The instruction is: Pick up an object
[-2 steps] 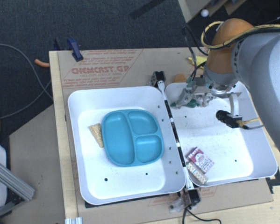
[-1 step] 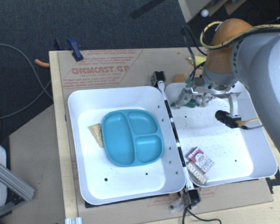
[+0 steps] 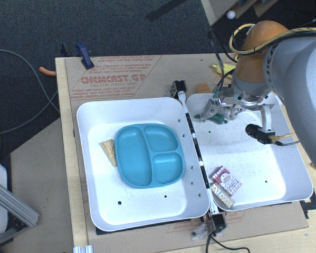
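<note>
A single fixed camera hangs above the counter and looks down on it at a slant, so the near edge sits low in the view and the far edge, with dark floor beyond it, sits high. It stands far enough back to take in both white bins whole: the left bin fills the middle of the view, the right bin runs toward the right side. The arm enters from the upper right, large and close to the lens. Its fingers sit over the far left corner of the right bin, and from them nearly all the counter spreads to the left and toward the camera.
</note>
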Tool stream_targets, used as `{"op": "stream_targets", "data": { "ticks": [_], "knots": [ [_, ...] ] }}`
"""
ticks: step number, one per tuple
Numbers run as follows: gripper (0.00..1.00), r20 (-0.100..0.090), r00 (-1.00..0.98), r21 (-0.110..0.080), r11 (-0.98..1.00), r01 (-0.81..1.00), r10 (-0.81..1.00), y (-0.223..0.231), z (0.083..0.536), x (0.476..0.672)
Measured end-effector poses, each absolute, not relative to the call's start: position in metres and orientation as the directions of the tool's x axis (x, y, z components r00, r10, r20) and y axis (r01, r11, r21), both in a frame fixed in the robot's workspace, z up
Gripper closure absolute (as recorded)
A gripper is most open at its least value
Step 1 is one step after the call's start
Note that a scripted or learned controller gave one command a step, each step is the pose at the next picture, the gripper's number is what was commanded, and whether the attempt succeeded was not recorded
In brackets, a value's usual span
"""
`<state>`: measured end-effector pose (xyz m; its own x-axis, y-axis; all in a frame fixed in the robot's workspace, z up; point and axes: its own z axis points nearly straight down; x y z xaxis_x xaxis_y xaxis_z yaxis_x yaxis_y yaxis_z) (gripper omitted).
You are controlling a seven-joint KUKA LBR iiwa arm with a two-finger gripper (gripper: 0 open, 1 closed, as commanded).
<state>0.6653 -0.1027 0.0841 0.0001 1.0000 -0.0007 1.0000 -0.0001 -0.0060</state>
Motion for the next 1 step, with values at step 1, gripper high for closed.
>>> {"op": "stream_targets", "data": {
  "ticks": [1],
  "knots": [
    [1.00,-0.004,0.000,-0.019,0.000,1.000,1.000,-0.1049,0.0928,0.6626]
  ]
}}
